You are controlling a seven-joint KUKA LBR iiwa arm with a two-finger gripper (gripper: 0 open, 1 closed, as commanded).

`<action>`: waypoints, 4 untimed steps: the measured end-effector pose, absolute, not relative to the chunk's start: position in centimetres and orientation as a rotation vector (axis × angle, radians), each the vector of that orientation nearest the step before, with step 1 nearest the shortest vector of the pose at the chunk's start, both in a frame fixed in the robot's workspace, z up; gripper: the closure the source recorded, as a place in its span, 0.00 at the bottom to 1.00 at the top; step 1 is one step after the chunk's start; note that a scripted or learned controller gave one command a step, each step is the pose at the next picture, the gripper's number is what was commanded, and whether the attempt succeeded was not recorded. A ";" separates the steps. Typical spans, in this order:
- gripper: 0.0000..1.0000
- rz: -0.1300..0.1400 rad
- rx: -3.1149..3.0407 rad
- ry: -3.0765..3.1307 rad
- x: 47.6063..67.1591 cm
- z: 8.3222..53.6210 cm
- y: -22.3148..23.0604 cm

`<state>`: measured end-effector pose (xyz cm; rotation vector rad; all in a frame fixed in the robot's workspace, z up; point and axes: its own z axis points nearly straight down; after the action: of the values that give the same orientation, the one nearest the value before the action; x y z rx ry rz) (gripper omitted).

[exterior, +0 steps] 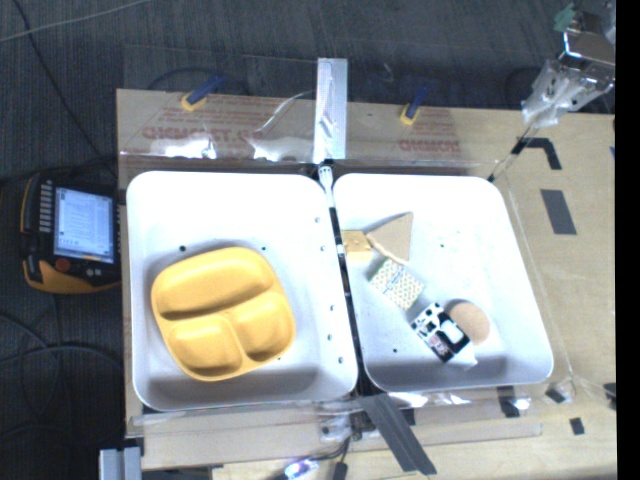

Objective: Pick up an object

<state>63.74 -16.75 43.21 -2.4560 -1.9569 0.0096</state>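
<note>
Camera view: the right bin point(520, 268) serves as landmark. Inside it lie a tan wedge point(392, 234), a patterned packet point(397, 285), a black-and-white box point(440, 332) and a brown disc point(470, 320). The gripper point(562, 86) hangs beyond its far right corner, above the counter point(570, 268). A yellow divided tray point(222, 311) fills the bin to its left.

A pale wooden desk point(575, 298) stands on dark grey carpet point(60, 88); a white cable point(100, 10) trails across the floor.
</note>
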 end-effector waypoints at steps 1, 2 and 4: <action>1.00 0.019 -2.455 -1.958 63.8 43.9 -16.7; 1.00 0.010 -2.505 -1.897 66.9 43.2 -20.8; 1.00 0.009 -2.570 -1.800 66.8 25.6 -8.7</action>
<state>66.83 -8.74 25.61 -2.5697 -1.8003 0.0094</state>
